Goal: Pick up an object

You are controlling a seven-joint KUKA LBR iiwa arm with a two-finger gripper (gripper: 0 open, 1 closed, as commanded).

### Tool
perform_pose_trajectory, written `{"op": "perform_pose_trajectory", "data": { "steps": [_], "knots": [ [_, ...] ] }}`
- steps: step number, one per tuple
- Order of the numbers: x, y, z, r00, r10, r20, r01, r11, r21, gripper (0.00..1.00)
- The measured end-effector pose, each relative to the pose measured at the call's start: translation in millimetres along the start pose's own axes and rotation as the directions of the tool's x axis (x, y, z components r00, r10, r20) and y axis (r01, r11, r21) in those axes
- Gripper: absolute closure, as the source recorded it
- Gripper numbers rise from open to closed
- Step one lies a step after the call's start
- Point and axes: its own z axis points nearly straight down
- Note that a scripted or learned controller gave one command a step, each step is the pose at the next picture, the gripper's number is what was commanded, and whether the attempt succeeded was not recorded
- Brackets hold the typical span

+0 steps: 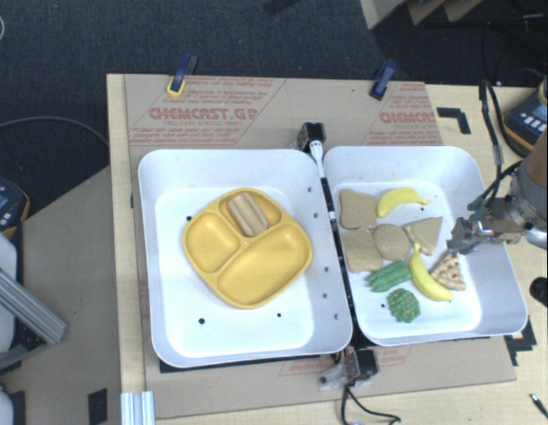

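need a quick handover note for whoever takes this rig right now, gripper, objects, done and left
Gripper: low over the right white bin, beside the pizza slice toy; nothing visibly held.
Right bin: two yellow toy bananas, tan bread-like pieces, green toy vegetable, green broccoli toy.
Left white bin: yellow divided plate with a tan hot-dog-like toy.
Done: no pick yet. Left: grasp and lift one object.

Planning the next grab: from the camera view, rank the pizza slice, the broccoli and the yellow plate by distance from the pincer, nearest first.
From the pincer:
1. Pizza slice, just below it in the right bin.
2. Broccoli, farther toward that bin's lower middle.
3. Yellow plate, across in the left bin.
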Motion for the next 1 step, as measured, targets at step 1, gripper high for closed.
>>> {"op": "perform_pose_trajectory", "data": {
  "steps": [1],
  "knots": [
    [-4.8,1.1,-11.5,1.0,0.006,0.006,-0.006,1.0,-0.006,1.0]
  ]
}}
